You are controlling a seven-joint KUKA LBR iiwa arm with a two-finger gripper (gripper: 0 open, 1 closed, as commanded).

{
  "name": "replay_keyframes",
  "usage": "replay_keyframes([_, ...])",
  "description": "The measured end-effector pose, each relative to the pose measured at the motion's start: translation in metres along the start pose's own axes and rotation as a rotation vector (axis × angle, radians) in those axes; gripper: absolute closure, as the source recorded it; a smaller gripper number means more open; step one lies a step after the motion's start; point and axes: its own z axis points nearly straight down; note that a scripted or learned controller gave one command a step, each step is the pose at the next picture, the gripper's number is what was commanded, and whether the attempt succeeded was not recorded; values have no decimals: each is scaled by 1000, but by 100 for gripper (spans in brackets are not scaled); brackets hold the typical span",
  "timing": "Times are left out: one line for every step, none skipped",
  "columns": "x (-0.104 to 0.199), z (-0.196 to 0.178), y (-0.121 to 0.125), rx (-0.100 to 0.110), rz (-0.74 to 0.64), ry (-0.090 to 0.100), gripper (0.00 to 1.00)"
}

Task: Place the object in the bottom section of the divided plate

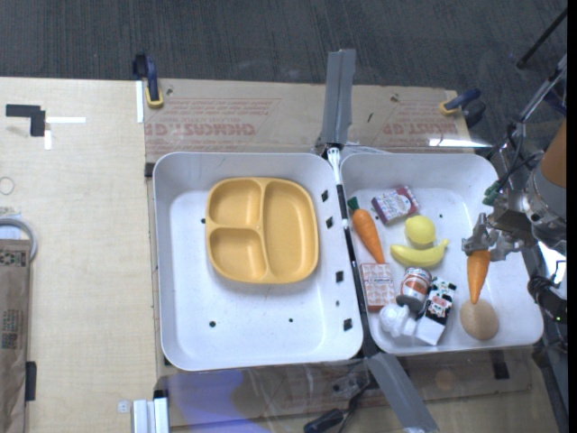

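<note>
The yellow divided plate (262,229) lies in the left bin (180,332); it has one long section on its right and two smaller ones on its left, all bare. My gripper (481,249) is over the right side of the right bin (518,332), far to the right of the plate. An orange carrot (476,276) has its broad end between the fingers and its tip pointing toward the bin's front. The gripper is shut on it.
The right bin also holds a second carrot (367,234), a banana (420,254), a lemon (419,231), a pink packet (394,205), a small carton (376,285), a can (415,285), a brown egg-shaped thing (479,320) and a few small white items (401,321). A grey divider (340,106) runs between the bins.
</note>
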Motion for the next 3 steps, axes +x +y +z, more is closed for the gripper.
replay_keyframes([99, -35, -16, -7, 167, 1, 100])
replay_keyframes([105, -86, 7, -6, 96, 0, 100])
replay_keyframes([159, 35, 5, -3, -9, -1, 100])
